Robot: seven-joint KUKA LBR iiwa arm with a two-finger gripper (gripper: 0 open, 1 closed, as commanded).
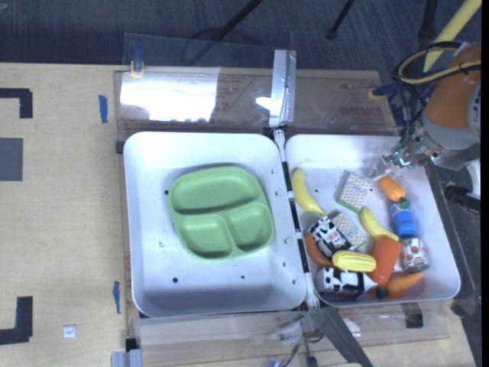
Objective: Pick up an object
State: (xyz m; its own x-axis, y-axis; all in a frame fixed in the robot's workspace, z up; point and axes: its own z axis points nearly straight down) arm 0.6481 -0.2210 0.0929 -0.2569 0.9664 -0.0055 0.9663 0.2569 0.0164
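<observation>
Arm (451, 109) is cut off at the right edge; its gripper (400, 156) is small and blurry at the right bin's (447, 228) upper-right corner, so can't tell if it's open, shut or holding anything. Toys in that bin overlap; several are partly hidden.

Count: 2 white bins. Left bin (145, 205) has 1 green divided tray (221, 211). Right bin has 2 bananas (306, 193) (376, 225), 1 corn cob (354, 262), 2 black-and-white cow toys (330, 237) (341, 281), 1 blue bottle (403, 220), 1 small can (413, 254), 1 speckled box (354, 191), plus orange pieces hard to identify.

Pickable toys lie below and left of the gripper; nearest is the bottle's orange cap, just beside it. Corn and cows sit well apart, near the front wall.
</observation>
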